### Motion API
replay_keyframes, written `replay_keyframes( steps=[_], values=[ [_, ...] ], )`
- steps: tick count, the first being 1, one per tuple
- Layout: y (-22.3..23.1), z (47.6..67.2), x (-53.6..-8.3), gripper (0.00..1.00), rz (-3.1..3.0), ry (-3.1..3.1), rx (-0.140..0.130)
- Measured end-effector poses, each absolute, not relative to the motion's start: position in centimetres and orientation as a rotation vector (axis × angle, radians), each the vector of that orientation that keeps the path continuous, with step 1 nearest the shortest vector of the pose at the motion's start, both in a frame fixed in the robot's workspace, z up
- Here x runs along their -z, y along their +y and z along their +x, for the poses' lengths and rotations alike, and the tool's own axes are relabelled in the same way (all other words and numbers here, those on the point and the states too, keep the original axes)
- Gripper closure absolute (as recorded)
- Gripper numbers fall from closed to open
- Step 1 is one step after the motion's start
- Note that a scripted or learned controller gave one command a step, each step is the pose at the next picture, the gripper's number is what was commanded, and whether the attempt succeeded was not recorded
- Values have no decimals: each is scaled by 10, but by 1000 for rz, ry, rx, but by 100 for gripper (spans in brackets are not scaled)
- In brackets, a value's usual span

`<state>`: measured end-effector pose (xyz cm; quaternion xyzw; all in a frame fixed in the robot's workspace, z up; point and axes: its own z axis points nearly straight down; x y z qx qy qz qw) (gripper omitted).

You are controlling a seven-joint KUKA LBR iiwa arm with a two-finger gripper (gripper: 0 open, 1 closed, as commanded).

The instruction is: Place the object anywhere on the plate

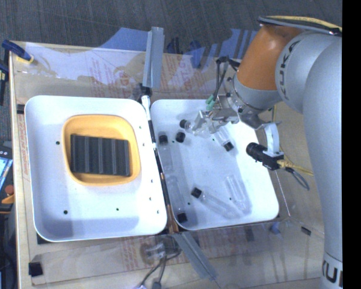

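Glossy yellow plate (99,125), smooth white plastic bins (48,209)

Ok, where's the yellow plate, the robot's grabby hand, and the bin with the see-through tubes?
yellow plate (100,125): camera view, on its bare upper rim.
gripper (206,120): camera view, at the tip below the wrist.
right bin (253,179): camera view, on a bare part of its white floor.

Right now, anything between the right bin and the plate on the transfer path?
Only the bin walls: the two adjoining rims run between the right bin and the yellow plate in the left bin. The gripper must lift over them. Nothing else stands in the way.
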<state>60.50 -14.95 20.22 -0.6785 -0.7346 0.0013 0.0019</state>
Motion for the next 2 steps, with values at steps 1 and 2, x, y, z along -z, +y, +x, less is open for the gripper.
replay_keyframes(
  steps=[1,2],
  values=[
    [-89,595,-205,100,-2057,-2369,-4],
    [4,577,-217,100,-1743,-2611,-3]
  ],
)
